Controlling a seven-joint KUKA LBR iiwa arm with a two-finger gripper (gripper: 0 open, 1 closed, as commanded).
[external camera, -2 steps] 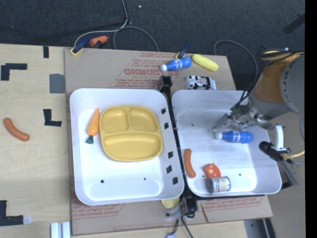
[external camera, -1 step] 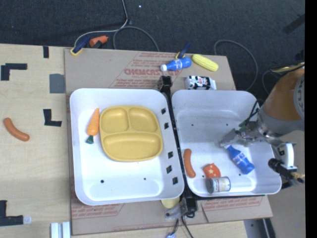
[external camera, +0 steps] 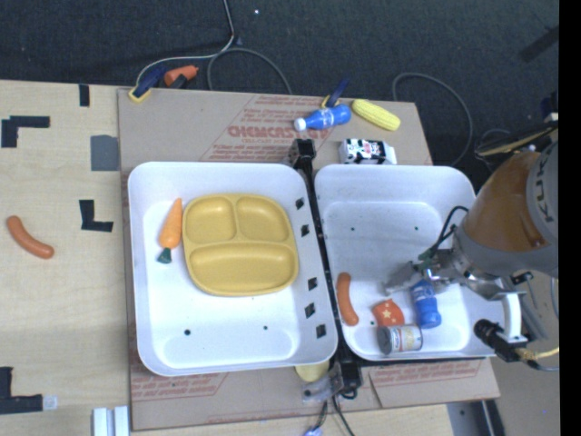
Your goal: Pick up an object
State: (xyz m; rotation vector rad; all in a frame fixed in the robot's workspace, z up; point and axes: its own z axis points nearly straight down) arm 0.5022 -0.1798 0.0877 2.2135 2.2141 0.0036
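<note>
The hand (external camera: pixel 419 277) was low in the right bin (external camera: pixel 399 193), hovering at the top end of a small blue bottle (external camera: pixel 426 305) that lay near the bin's front right corner. Its metal parts reached toward the bottle's cap, but whether the hand was open or closed could not be told from this slanted view, nor whether it touched the bottle. The step looked like the approach or the closing-in on a grasp; nothing showed as lifted. The next move would call for the hand to settle squarely over the bottle and close before rising.

Just beside the bottle, to its left, lay a small red piece (external camera: pixel 388 313), and in front of both a little tin can (external camera: pixel 401 339) on its side against the bin's front wall. Further left, near the divider, lay an orange sausage (external camera: pixel 346 299).

The left bin (external camera: pixel 145 271) held a yellow divided plate (external camera: pixel 241 243) with a carrot (external camera: pixel 171 225) just beside its left edge. Behind the bins, on the worktop (external camera: pixel 54 334), lay a blue-and-white bottle (external camera: pixel 324 119), a corn cob (external camera: pixel 376 114) and a small black-and-white carton (external camera: pixel 368 152). Well apart, at the far left, lay another sausage (external camera: pixel 29 237).
</note>
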